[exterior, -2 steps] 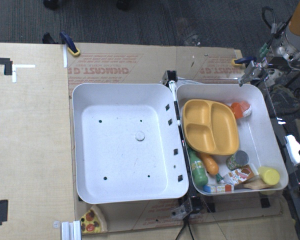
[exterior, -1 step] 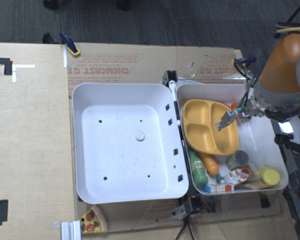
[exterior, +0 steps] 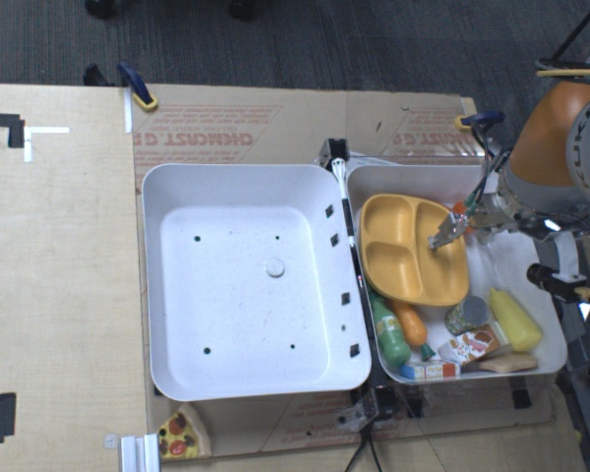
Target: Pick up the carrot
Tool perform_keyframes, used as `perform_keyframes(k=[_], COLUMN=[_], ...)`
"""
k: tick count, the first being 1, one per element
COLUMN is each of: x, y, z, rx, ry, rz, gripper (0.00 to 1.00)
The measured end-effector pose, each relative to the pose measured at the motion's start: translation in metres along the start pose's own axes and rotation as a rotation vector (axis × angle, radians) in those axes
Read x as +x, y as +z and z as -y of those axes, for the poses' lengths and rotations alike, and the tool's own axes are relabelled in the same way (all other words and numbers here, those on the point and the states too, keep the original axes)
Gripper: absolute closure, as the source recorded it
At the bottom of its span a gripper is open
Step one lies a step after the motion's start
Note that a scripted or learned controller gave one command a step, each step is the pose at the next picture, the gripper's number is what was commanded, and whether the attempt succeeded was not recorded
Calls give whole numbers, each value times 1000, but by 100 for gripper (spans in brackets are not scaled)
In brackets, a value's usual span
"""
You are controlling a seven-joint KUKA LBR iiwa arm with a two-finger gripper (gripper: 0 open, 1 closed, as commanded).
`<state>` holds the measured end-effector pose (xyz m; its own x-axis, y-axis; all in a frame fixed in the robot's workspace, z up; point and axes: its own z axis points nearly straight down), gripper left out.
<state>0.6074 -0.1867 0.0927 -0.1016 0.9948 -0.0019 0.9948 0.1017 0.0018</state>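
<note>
Two white bins sit side by side on the worktop. The left bin [exterior: 241, 273] has one small round thing [exterior: 275, 269] near its middle, too small to name. The right bin [exterior: 531, 254] holds all the other things.

One carrot [exterior: 410, 321] lies near the right bin's front left corner, just under the front edge of one yellow plate [exterior: 413, 249]. One green bottle [exterior: 390, 334] lies right beside the carrot, along the bin's left wall. The plate has parts in it and leans across the back left of the bin. One yellow thing [exterior: 515, 319], maybe a banana or squash, lies by the right wall. One round grey thing [exterior: 468, 315] sits between it and the carrot; it is hard to make out. One small box with red and white print [exterior: 460, 350] lies at the front edge, and the print is too small to read.

The pincer [exterior: 450, 230] hangs over the right edge of the plate, well apart from the carrot. It is small and thin here, and I cannot tell if it is clenched or released. The arm [exterior: 556, 155] is cut off at the right.

One pizza toy [exterior: 180, 436] peeks out by the front left corner of the left bin, partly hidden.
</note>
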Motion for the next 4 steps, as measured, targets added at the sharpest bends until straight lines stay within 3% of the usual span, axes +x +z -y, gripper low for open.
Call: perform_keyframes(k=[1,2,3,4], x=[0,25,45,44], y=[-9,-27,-24,-5], z=[0,-30,-35,37], rx=[0,-1,4,-8], ry=[2,237,221,53], rz=[-1,38,7,10], gripper=[100,100,0,0])
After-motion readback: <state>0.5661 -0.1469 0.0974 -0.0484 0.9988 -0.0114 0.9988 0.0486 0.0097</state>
